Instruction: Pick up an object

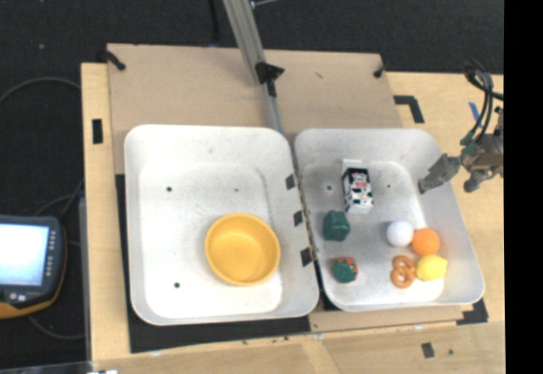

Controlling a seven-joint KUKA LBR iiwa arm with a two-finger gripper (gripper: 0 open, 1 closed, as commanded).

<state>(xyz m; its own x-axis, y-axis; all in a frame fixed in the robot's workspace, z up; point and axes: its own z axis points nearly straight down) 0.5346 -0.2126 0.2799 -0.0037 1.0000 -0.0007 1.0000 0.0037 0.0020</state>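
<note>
— Gripper (454,175)?
— Over the right edge of the right bin (424,140), toward its far right corner, below the grey wrist reaching in from the side.
— Jaws?
— Spread apart, with nothing between them. One finger (437,170) pointing inward just past the bin's rim, above bare white floor.
— Nearest object to it?
— White ball (400,233), near the right edge of the same bin, clearly apart from the gripper. Touching or almost touching an orange ball (426,241) on its right.
— Anything else by that edge?
— Yellow lump (431,268) just nearer than the orange ball, close to the near right corner. Beside it, on its left, an orange pretzel-shaped ring (403,271), touching or nearly so; hard to tell which.
— Middle of that bin?
— White toy with black and red marks (358,187), around the centre, slightly toward the far edge. Well apart from the gripper.
— Left edge of it?
— Dark green block (337,226) close to the left edge. Nearer the near left corner, a green and red piece (344,269), apart from the block.
— Left bin (136,145)?
— Yellow bowl (243,248), upright, toward the near edge and right of centre.
— Around the bins?
— Brown bench (212,84) underneath both. Slanted metal pole (242,8) rising from the far edge between the bins. Small lit screen (25,262) off the bench's left edge.
</note>
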